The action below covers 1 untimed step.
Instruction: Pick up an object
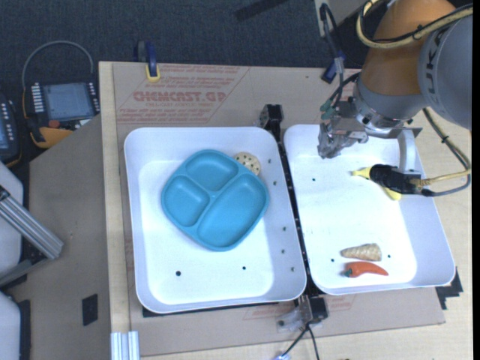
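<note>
Two shallow white bins sit side by side on a cardboard-covered bench. Left bin (142,223) holds a blue divided plate (215,199), three compartments, lying flat & turned at a slant; a small tan round thing, cookie-like (247,161), pokes out just past the plate's upper right edge, touching or partly under it, can't tell which. Right bin (427,231) has the arm over its upper part: grey w/ orange band, coming in from the right. Gripper (330,147) hangs near the bin's upper left corner, tips pointing down, low over bare white floor; nothing visible btwn the tips, but whether it's released or clenched can't be told from this angle. Right of the gripper, apart from it, lies a yellow banana-like item (391,192), partly covered by a dark piece w/ a yellow cable running off to the right. Near the bin's lower edge sit a pale beige cone-shaped item (362,252) & just below it, about touching, a red-orange pepper-like item (367,270). Both well apart from the gripper.
</note>
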{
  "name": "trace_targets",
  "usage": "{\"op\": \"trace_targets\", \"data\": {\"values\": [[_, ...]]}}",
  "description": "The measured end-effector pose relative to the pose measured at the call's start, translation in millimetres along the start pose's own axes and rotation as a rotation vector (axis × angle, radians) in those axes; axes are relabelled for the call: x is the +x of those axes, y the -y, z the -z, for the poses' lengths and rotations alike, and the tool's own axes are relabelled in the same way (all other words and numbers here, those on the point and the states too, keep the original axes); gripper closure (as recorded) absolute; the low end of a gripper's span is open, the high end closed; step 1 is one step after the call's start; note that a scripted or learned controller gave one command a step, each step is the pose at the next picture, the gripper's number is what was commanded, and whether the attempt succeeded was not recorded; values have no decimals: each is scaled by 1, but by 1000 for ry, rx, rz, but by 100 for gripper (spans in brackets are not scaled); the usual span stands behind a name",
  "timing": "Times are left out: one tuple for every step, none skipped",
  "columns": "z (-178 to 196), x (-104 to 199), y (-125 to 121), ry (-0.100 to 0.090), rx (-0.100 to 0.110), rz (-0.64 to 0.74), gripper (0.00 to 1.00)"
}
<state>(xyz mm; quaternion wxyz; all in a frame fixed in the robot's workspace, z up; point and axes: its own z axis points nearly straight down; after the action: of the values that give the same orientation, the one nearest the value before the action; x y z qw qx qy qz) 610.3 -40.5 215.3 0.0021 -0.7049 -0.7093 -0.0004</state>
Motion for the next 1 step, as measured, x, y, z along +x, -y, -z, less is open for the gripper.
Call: {"op": "trace_targets", "data": {"values": [[11, 54, 4, 1, -4, 0, 100]]}}
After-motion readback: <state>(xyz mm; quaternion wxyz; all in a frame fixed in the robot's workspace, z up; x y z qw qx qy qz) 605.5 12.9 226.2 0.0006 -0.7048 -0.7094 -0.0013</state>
